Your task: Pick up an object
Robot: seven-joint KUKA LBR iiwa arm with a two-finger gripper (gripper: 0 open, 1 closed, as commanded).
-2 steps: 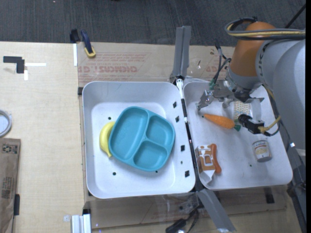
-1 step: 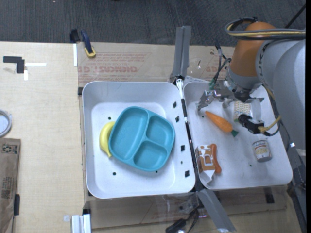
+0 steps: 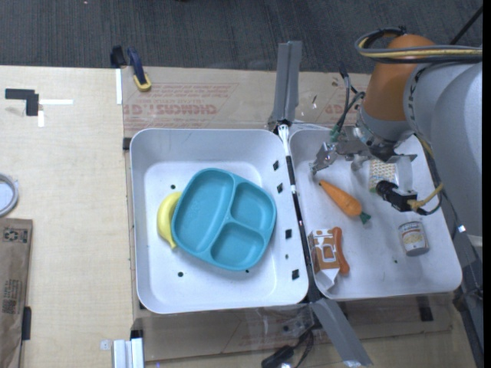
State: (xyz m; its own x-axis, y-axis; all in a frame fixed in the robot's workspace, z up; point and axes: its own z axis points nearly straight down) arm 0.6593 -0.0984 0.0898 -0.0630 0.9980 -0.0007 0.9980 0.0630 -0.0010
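The banana (image 3: 166, 218) is half hidden under the blue plate (image 3: 223, 218) in the left bin (image 3: 143, 205). The arm bends over the right bin (image 3: 441, 271), its gripper (image 3: 324, 159) hanging open and empty just above the carrot (image 3: 341, 198).

The arm (image 3: 453, 106) is bulky and smooth grey, with a rounded orange band (image 3: 395, 83) above the wrist, yellow and black cables (image 3: 414, 48) looping over it, and a metal gripper (image 3: 337, 156) with small fittings.

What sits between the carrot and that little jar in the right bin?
In the camera view, bare white bin floor lies between the carrot and the jar; a black part of the arm's tooling hangs just above that stretch.
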